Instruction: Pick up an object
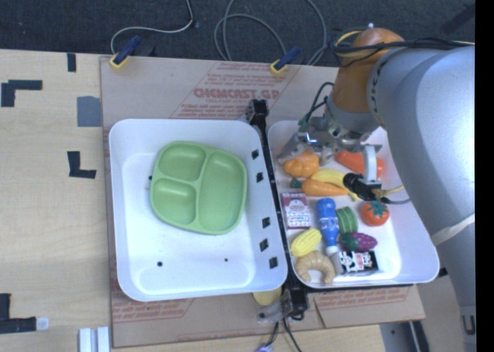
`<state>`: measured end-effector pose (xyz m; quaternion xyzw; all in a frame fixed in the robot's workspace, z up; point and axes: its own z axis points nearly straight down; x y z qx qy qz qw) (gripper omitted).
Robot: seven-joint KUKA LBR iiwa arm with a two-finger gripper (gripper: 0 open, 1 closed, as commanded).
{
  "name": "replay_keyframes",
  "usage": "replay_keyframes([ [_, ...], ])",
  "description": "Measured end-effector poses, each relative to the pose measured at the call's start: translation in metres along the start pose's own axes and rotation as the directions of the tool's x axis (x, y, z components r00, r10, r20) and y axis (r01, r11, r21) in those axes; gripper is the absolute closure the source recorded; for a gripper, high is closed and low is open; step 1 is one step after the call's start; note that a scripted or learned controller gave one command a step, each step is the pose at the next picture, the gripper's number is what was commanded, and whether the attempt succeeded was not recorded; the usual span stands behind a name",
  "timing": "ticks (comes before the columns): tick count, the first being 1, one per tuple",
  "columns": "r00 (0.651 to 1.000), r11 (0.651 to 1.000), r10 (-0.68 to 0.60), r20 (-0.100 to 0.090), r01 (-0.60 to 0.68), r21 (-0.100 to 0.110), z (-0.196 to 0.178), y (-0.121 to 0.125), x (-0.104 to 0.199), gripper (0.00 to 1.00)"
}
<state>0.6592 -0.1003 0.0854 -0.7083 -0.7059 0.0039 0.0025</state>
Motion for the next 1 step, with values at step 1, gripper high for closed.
replay_keyframes([
  [1, 1.000, 1.000, -0.005, 0.000, 0.005, -0.008, 0.0005, 0.0092, 0.0039, 0.00],
])
